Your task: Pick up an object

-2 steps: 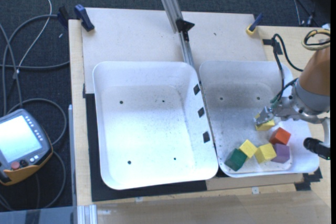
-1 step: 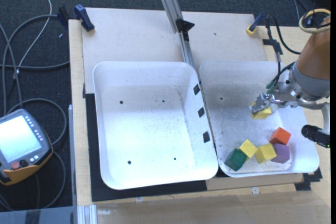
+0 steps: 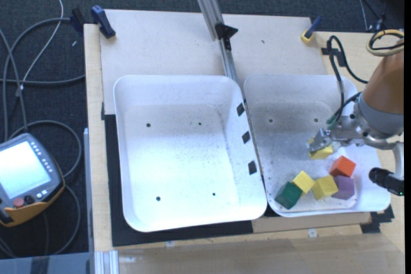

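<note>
Scanning from the left:
Left bin: the shallow white plastic bin on the left (image 3: pixel 128 106) shows a bare, speckled floor with a few small dark dots on it.
Divider: a thin metal rail (image 3: pixel 225 54) runs down between the two bins, with small black clips along the shared edge.
Right bin: the shallow white plastic bin on the right (image 3: pixel 282 93) holds all the blocks, gathered toward its near right corner.
Blocks, left to right: a dark green cube (image 3: pixel 289 195) touches a yellow cube (image 3: pixel 304 181); a second yellow cube (image 3: pixel 325 187) sits just beside a purple cube (image 3: pixel 345 188); an orange cube (image 3: pixel 343 167) lies just behind the purple one.
Held object: a small yellow block (image 3: pixel 321 151) sits between the fingertips, apart from the cluster and above the bin floor.
Gripper: the two-finger gripper (image 3: pixel 320 145) reaches in from the right, its fingers clenched around the small yellow block.
Arm: the grey arm with the orange band (image 3: pixel 385 93) hangs over the right bin's far right side.
</note>
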